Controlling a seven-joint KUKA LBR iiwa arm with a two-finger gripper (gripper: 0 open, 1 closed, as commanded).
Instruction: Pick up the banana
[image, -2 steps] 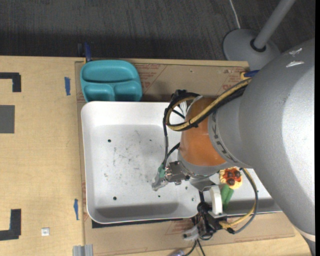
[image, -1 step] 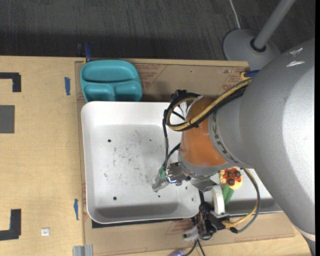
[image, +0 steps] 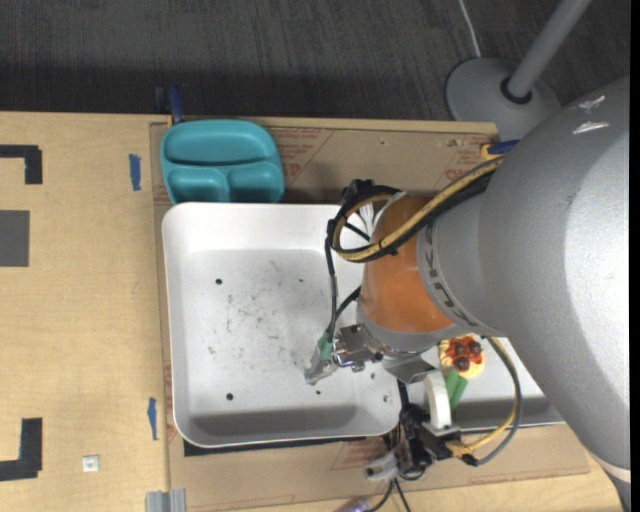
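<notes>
The grey arm (image: 560, 250), with its orange band (image: 400, 280) above the wrist, reaches in from the right and covers most of the right-hand bin. The gripper (image: 322, 362) hangs low over the near right part of the left white bin (image: 200, 300); whether its claw is open or closed cannot be told, and nothing can be seen held in it. Black and yellow cables (image: 400, 215) loop around the wrist.

The banana cannot be made out with certainty. A small yellow, orange and green object (image: 460, 360), partly hidden, lies just right of the wrist, over the right bin's near edge; what it is cannot be told.

The floor of the left bin is scuffed with grey marks and dotted with a few small dark holes. A teal divided tray (image: 222, 162) sits against that bin's far rim.

Faint reddish printing runs along the cardboard sheet (image: 420, 140) beneath the bins; it is too small to read. The bench top (image: 80, 300) is light tan, with black corner marks (image: 25, 165) at the left and blue tape tabs (image: 135, 172). Dark carpet (image: 250, 50) lies beyond the far edge, where a grey round stand base (image: 490, 90) rests.
</notes>
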